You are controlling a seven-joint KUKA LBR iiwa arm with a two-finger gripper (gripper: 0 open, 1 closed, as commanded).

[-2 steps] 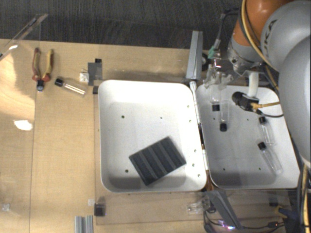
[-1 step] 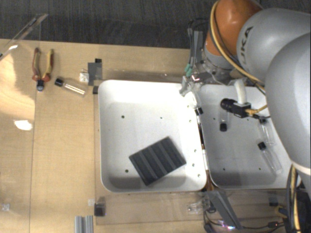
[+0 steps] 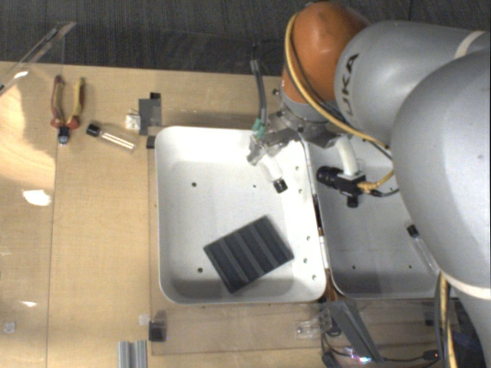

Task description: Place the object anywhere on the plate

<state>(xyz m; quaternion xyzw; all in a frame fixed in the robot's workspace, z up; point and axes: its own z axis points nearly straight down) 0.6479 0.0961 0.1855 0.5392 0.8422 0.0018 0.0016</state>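
While the gripper hangs over the upper right part of the left bin, whether it is open cannot be told. Well below it, a dark ribbed plate lies tilted on that bin's floor.

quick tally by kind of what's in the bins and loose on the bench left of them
White bins: 2 (left, right)
Dark ribbed plate, in the left bin: 1
Red-handled pliers, on the bench: 1
Small clear tube with a black cap, on the bench: 1
Total: 5
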